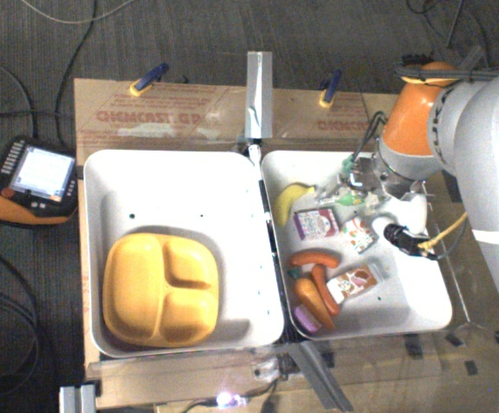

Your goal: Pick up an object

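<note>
The right bin (421, 308) holds several small items. A yellow banana-like piece (289, 200) lies at its upper left, with a purple packet (315, 223) just below it. A small white and red packet (359, 235) sits near the middle. Lower down are a red sausage (315, 257), an orange carrot (311, 297), a purple piece (304, 319) and a white and red carton (351, 284). My gripper (354, 181) is low over the bin's upper part, beside a green and white item (342, 200), right of the yellow piece.
A yellow compartment tray (161, 289) lies upside down in the left bin (146, 179). The grey arm with its orange band (415, 119) reaches in from the upper right. A metal post (258, 93) stands behind the bins, and a teach pendant (30, 181) lies at far left.
</note>
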Controlling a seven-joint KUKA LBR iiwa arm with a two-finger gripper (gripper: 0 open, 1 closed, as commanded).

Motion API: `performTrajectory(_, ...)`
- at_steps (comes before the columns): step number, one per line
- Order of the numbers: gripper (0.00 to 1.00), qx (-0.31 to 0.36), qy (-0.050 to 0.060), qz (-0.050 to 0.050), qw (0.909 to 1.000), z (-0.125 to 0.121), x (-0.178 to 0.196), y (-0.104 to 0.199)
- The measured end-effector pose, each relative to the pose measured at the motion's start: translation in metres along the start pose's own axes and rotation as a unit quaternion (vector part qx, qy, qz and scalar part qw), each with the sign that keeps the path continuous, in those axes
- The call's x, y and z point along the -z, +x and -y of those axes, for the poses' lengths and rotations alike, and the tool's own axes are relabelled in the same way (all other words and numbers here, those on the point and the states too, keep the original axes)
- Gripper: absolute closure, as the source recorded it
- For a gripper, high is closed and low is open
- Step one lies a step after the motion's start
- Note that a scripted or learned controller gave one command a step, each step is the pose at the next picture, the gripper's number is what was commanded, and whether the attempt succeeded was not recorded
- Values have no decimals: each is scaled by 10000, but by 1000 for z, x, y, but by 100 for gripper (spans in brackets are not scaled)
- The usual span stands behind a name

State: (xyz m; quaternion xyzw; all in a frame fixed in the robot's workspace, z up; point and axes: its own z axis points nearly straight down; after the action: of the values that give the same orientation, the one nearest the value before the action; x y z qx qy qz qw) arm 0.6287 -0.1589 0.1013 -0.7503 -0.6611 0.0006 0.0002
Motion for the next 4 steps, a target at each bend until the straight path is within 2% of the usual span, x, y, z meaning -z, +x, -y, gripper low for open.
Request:
performTrajectory(1, 0, 52, -52, -53, 10000, 15, -10, -50)
performTrajectory(2, 0, 186, -64, 12, 9998, 56, -11, -47)
performTrajectory(3, 0, 295, -86, -1, 9995, 102, -10, -57)
performTrajectory(4, 0, -135, 10, -14, 9999, 132, 52, -42)
